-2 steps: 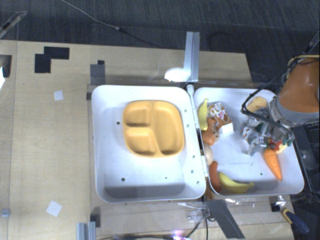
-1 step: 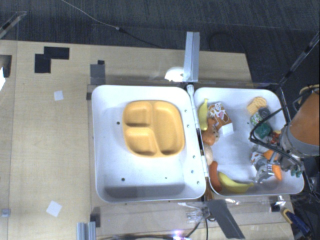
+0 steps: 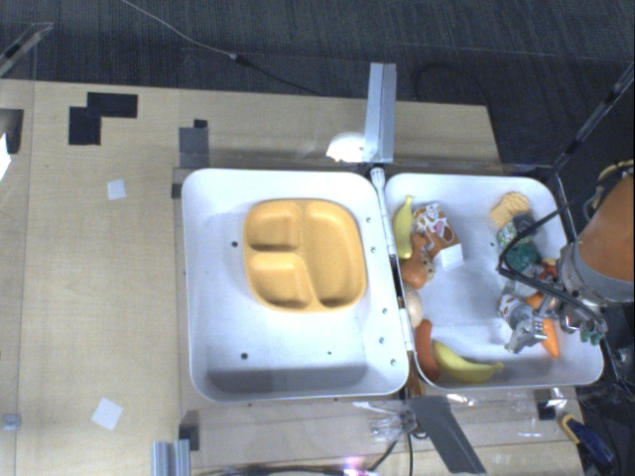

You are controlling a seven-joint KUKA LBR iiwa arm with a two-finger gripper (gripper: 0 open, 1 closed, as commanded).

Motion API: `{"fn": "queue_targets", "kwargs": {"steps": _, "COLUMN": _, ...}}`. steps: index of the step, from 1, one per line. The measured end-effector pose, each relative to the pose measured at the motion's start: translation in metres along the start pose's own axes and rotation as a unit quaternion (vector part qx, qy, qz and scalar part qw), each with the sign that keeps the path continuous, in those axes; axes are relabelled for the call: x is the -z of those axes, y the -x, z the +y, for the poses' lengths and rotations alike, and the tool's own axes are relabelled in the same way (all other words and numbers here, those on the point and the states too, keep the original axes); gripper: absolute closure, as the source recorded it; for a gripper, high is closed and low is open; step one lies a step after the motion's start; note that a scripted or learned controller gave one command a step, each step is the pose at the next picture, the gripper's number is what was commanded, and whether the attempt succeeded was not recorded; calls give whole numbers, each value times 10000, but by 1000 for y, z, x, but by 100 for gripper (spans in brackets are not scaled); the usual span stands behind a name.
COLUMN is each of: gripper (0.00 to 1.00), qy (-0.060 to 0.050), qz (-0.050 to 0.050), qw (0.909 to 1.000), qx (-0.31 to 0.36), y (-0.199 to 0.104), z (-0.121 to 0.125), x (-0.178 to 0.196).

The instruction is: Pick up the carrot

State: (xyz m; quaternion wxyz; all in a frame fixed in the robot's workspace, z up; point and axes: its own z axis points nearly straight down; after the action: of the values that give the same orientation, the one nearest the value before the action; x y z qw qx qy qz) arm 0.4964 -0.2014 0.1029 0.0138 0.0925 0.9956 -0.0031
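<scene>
Carrot, small orange piece (image 3: 549,339), lies in the right white bin (image 3: 466,296). The metal gripper (image 3: 526,331) touches it; whether its pincer is spread or pressed together, I cannot tell.

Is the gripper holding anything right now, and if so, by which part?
It cannot be told. The gripper is down at the carrot in the right bin, but the contact is too small and cluttered to read.

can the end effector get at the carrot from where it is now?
Probably yes: the end effector sits low in the right bin, right at the carrot by the near right wall; nothing lies over the carrot.
</scene>
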Motion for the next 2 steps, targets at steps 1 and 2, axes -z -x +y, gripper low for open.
{"fn": "queue_targets", "kwargs": {"steps": 1, "gripper": 100, "qy": 35, "qz": 88, "qw": 9955, "qx": 939, "y": 25, "z": 43, "x": 0}}
{"fn": "queue_targets", "kwargs": {"steps": 2, "gripper": 100, "qy": 29, "qz": 102, "qw": 9948, "qx": 1011, "y": -1, "z": 25, "x": 3}}
